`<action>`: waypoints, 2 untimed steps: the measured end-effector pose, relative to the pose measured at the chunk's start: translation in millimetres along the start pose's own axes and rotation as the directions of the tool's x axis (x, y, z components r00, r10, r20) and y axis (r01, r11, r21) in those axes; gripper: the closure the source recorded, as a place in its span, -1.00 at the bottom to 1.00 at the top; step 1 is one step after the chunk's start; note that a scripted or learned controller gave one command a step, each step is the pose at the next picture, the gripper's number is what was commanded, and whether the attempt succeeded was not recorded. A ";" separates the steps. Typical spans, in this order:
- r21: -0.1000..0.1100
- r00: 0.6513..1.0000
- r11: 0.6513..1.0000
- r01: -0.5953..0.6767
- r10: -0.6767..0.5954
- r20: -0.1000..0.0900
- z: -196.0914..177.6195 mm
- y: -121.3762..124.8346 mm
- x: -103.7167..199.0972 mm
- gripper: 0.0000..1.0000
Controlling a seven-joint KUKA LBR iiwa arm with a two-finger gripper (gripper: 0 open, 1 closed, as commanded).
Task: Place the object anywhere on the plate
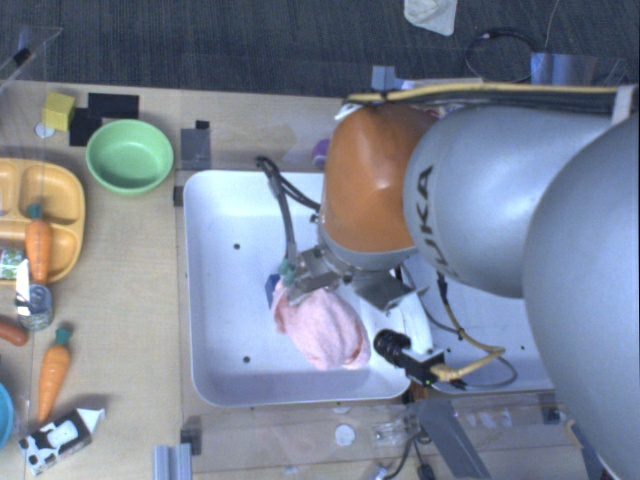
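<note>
A pink plate (322,334) lies in the left white bin (225,268), toward its front right. My gripper (300,276) hangs over the plate's back left edge, with the orange-banded wrist (365,193) right behind it. A small blue object (271,288) peeks out at the plate's left rim, just under the gripper. Most of it is hidden, and I cannot tell whether the gripper holds it. The arm hides the right bin almost entirely.
On the bench left of the bin stand a green bowl (129,156) and a yellow divided tray (45,213) with a carrot (38,250). Another carrot (53,368) and a cow-patterned toy (60,436) lie nearer the front. Cables (275,193) trail over the bin.
</note>
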State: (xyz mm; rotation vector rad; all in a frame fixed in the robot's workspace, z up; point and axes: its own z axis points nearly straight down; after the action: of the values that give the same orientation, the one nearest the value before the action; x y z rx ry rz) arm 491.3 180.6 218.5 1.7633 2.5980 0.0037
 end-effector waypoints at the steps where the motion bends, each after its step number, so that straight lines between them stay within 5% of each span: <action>1: 0.007 0.998 0.998 -0.064 0.064 0.000 97.1 5.3 26.0 1.00; 2: -0.020 0.999 0.999 -0.042 0.042 -0.002 124.4 -3.2 -53.0 1.00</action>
State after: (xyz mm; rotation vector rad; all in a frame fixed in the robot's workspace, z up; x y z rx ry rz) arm 508.2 130.3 94.1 1.8120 2.5522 0.0314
